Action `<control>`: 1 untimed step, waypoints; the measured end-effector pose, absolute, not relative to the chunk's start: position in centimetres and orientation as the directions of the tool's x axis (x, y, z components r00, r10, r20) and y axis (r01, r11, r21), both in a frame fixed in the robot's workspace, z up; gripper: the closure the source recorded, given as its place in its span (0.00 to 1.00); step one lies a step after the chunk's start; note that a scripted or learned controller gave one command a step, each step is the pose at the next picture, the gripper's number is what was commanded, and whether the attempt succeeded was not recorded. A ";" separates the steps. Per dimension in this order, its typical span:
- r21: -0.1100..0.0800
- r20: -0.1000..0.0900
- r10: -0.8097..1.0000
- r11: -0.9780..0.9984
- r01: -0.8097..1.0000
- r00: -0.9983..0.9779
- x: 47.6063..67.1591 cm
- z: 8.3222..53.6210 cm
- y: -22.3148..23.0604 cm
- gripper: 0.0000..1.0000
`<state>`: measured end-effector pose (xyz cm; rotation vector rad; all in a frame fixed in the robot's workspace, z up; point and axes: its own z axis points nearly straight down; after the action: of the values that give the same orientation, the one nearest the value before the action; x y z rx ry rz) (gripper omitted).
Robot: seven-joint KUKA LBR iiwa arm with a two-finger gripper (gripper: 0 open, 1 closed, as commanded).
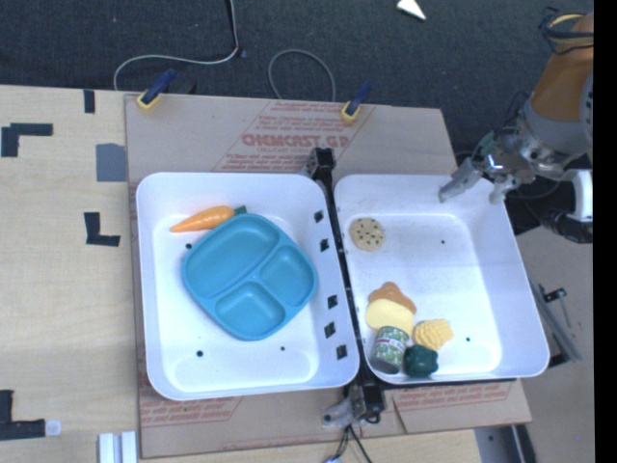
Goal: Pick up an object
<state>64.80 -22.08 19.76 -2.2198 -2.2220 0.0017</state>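
Judging by how things lie, nothing is picked yet: my claw (472, 183) hangs at the far right rim of the right bin (501, 258), its two fingers spread apart with nothing between them, so the whole grasp is left to do. On the surface (58, 258) sit both white bins side by side. The left bin (154, 287) holds the biggest thing here, a blue divided tray (250, 275) lying at a slant, and just beside its far-left corner an orange toy carrot (201, 219). In the right bin, well apart from my claw, the small toy foods crowd the near-left corner: a pale yellow piece (387, 313) resting against a tan one (392, 293), a yellow corn-like piece (433, 333), a small can (388, 347) and a dark green lump (419, 362), all touching or nearly so. A round cookie (366, 232) lies alone nearer the far-left side, the easiest candidate, I reckon, as it stands free.
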 end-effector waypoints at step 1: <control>0.001 -0.003 1.000 0.003 1.000 -0.003 60.1 8.1 -16.7 0.00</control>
<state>60.14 -16.72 8.09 -2.2205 -2.2265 0.0029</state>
